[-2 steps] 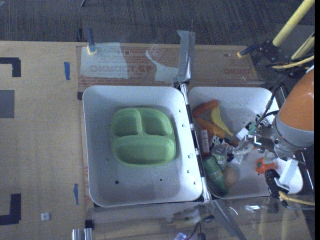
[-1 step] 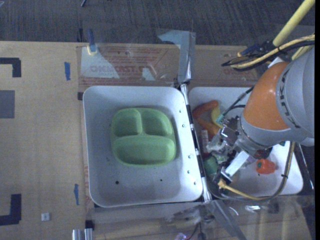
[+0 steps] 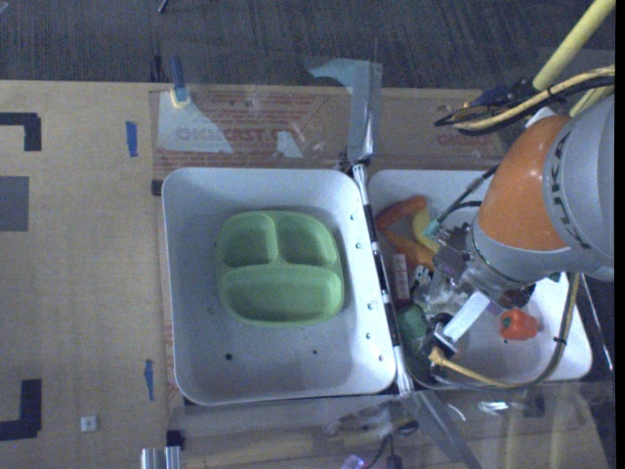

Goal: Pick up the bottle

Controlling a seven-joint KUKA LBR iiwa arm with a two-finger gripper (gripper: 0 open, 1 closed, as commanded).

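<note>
The arm hangs low over the right bin, its orange-banded wrist leaning in from the right, and the pincer is down among the clutter at that bin's left wall. From where I stand I cannot tell whether the pincer is released or clenched, because the wrist housing and cables cover it. Nothing is visibly caught in it.

The bottle, as best I can judge, is the dark green thing lying just beside the right bin's left wall, near the bin's front corner and directly under the wrist. It is partly hidden, so I would not swear to its shape. The arm seems placed this way because that is where the target lies: tight against the wall, which leaves little room on one side.

Counting things: there are two white bins on the surface. The left bin holds one green divided plate with three compartments, lying flat near its middle. In the right bin I can make out one orange-red piece toward the back by the left wall, one yellow piece just beside it, and one small orange object farther right of the bottle, well clear of the wall. Some darker bits sit between them that I cannot identify.
</note>
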